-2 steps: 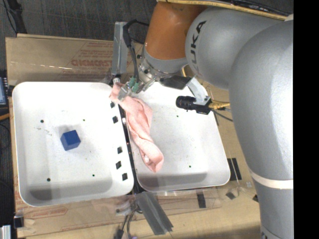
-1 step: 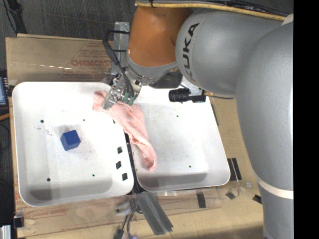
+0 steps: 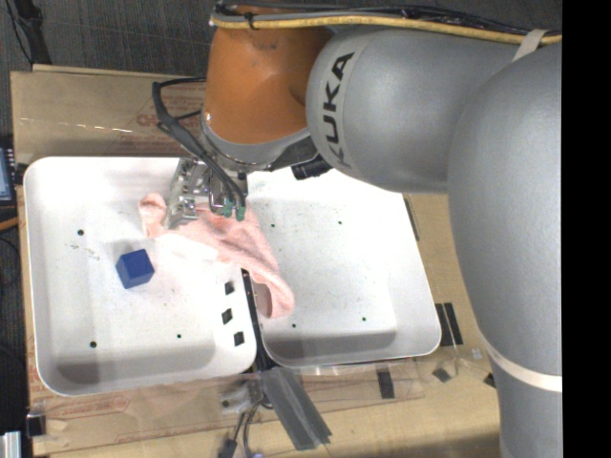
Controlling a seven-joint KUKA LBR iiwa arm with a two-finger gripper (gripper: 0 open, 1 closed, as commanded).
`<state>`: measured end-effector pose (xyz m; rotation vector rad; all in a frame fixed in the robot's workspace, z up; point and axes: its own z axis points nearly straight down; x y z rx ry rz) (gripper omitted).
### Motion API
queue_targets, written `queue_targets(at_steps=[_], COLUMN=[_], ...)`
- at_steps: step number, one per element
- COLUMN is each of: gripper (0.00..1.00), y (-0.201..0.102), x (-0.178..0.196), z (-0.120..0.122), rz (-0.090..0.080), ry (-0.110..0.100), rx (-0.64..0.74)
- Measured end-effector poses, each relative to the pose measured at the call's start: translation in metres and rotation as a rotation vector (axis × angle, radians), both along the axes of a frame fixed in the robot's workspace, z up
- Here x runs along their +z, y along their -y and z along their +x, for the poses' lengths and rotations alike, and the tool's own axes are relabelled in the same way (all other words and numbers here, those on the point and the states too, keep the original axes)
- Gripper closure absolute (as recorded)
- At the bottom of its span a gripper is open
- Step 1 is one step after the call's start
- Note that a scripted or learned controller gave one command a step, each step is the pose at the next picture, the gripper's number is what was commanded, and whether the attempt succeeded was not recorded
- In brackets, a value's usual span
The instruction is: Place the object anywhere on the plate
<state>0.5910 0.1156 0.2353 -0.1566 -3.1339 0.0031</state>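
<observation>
camera view: pink cloth [image 3: 234,246], crumpled, lies in the left bin [image 3: 57,256] toward its far right, draped over the divider with one end hanging into the right bin [image 3: 382,294]. blue cube [image 3: 135,267] sits in the left bin, left of the cloth, apart from it. both bins rest on a cardboard-covered tabletop [image 3: 86,103]. arm [image 3: 401,93] comes in from the right, orange band over the far edge of the bins, wrist pointing down. claw [image 3: 202,201] is down at the cloth's upper end, touching or just above it. can't tell if it's open, closed or gripping the cloth.
</observation>
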Motion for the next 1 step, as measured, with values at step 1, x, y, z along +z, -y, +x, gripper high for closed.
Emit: queue_targets(at_steps=[1], gripper=[0.0], y=[0.0], x=[0.0002], z=[0.0001], rz=[0.0], ry=[0.0], rx=[0.0])
